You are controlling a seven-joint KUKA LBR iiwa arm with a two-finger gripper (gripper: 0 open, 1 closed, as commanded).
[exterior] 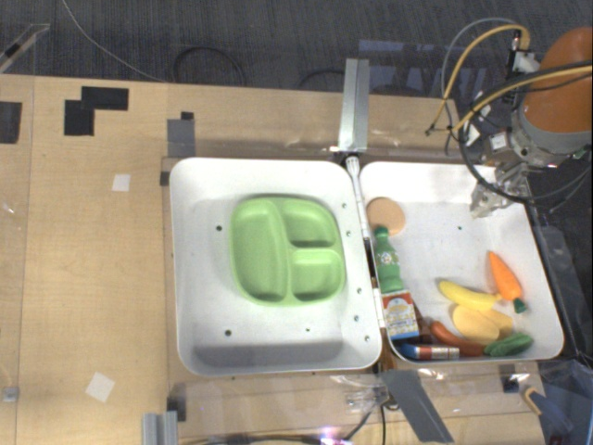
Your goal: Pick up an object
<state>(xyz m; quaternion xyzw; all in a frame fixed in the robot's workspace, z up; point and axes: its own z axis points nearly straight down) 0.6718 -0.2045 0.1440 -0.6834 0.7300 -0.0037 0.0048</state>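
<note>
- Green bottle [390, 286] with a printed label lies on its side along the right bin's left wall, cap toward the far end.
- Round tan cookie [386, 215] lies flat just beyond the cap.
- Carrot [505, 277], orange with a green end, lies near the right wall.
- Banana [466, 294] and a yellow piece [481, 323] lie beside it.
- Sausage [453, 336], red marker [435, 350] and a green vegetable [508, 344] crowd the near edge.

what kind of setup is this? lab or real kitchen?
Most likely a robot lab bench, not a kitchen: two white bins fixed side by side on a wooden bench, toy food such as a carrot and banana, and loose cables above the arm.
</note>
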